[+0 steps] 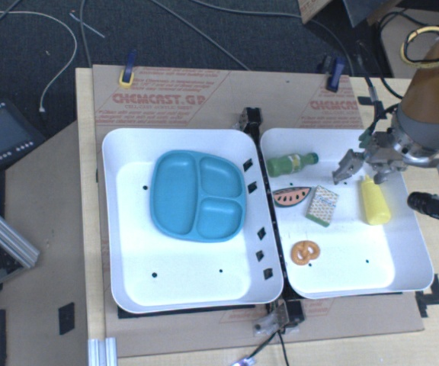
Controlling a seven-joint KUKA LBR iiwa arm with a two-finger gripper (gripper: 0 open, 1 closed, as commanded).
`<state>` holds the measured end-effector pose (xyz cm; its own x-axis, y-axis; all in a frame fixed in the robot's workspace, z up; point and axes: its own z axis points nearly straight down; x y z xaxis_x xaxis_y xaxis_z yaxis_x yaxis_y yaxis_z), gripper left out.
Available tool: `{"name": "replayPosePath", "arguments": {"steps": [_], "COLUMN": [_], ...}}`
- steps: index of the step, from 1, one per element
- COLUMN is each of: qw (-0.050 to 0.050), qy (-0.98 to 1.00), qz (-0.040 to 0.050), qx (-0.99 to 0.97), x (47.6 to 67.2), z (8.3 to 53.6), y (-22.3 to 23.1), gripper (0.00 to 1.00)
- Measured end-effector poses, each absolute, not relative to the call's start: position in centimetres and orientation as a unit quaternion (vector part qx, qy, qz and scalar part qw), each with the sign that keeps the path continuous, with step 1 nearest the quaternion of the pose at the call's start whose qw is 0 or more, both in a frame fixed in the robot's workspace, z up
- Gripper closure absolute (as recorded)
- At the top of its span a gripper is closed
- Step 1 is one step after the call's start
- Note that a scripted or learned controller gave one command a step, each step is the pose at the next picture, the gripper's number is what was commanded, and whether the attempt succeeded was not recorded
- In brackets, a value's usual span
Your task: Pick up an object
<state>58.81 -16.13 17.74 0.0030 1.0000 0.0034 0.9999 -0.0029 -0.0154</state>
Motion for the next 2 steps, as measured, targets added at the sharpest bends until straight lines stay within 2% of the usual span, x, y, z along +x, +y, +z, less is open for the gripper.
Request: {"name": "replayPosePath", "arguments": {"steps": [1, 2], "qw": [0.001, 0.003], "qy": [-0.707, -0.707], "qz": [0.0000, 0.0016], "qx": [-0.707, -0.707], "x": [59.1, 58.5], "z": [18.6, 12.4], "y": [-16.1, -15.6], "gripper": [0.00, 0.00]}}
